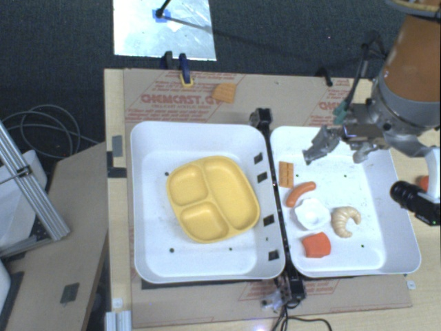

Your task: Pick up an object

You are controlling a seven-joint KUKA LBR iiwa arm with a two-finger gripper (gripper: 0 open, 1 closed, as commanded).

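Observation:
In the right bin (396,254) lie a flat orange wafer (285,173), a red-orange sausage (300,193), a small white bowl (311,214), a pale croissant (345,221) and an orange-red block (317,245). My gripper (335,156) hangs over the upper part of this bin, above and to the right of the sausage. Its fingers (318,147) are spread open and hold nothing. The left bin (148,185) carries a yellow divided plate (212,198).
A black divider (270,185) runs between the two bins. Behind the bins on the cardboard lie a small orange piece (224,92) and a blue and yellow clamp (185,69). A shiny sheet (164,19) lies farther back.

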